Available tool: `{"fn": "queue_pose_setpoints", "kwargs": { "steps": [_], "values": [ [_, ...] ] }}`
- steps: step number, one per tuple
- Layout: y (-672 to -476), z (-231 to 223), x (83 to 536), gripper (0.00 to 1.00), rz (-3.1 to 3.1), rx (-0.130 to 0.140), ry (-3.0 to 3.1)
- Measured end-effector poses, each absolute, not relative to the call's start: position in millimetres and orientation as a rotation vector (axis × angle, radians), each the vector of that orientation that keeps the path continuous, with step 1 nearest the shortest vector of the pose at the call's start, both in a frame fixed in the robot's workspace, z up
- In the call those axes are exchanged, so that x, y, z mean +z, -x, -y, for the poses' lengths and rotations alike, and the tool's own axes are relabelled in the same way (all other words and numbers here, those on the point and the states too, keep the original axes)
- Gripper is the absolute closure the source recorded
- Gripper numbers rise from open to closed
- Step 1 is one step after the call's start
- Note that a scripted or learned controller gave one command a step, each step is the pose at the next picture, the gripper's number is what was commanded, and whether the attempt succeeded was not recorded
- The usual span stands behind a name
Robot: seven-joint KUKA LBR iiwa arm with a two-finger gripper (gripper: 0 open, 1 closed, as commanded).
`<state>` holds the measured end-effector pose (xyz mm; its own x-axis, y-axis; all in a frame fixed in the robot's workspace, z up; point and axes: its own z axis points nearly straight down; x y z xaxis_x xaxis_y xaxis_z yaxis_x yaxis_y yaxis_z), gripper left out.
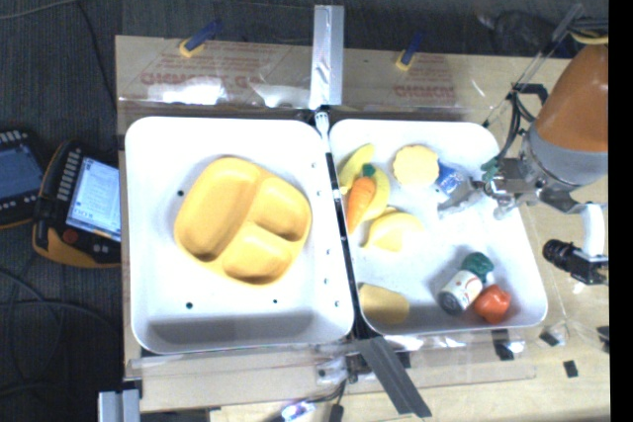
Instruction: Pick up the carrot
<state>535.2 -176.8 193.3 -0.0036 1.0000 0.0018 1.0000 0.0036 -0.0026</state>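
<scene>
Carrot (360, 198) leans on a banana (377, 203) by the divider; my gripper (473, 193), whose state I cannot tell, risks snagging both.

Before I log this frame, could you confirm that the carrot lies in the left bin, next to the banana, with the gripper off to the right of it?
Not quite: the camera view shows the carrot in the right bin, not the left. It does lie next to the banana, with the gripper off to its right.

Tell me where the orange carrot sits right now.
The orange carrot lies in the right white bin, near its left wall, resting against the yellow banana.
</scene>
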Motion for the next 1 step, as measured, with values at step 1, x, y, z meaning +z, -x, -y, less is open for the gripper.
{"fn": "queue_pose_setpoints", "kwargs": {
  "steps": [1],
  "values": [
    [-563.0, 91.3, 211.3, 0.0, 2.386, 0.002, 2.042]
  ]
}}
